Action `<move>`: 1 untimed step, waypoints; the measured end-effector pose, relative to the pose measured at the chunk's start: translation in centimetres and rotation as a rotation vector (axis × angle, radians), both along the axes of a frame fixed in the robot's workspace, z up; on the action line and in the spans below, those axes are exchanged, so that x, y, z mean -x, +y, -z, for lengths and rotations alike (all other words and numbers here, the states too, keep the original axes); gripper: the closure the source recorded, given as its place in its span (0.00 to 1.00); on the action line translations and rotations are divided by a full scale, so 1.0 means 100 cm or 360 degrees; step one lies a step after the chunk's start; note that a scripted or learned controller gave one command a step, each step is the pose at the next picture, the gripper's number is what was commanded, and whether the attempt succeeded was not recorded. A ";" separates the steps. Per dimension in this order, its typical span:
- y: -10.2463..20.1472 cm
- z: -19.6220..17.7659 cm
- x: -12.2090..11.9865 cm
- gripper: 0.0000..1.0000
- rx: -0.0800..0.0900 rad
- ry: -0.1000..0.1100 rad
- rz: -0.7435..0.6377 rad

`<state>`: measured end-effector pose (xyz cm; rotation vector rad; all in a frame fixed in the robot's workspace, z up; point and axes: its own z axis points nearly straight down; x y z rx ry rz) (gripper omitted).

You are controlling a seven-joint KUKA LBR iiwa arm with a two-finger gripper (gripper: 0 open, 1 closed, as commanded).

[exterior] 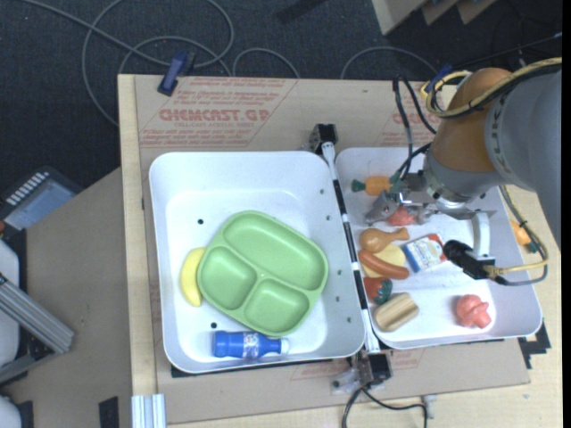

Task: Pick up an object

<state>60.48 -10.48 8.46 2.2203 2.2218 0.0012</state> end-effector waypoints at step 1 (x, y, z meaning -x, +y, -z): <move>-0.001 -0.011 -0.001 1.00 0.0002 -0.0004 0.0002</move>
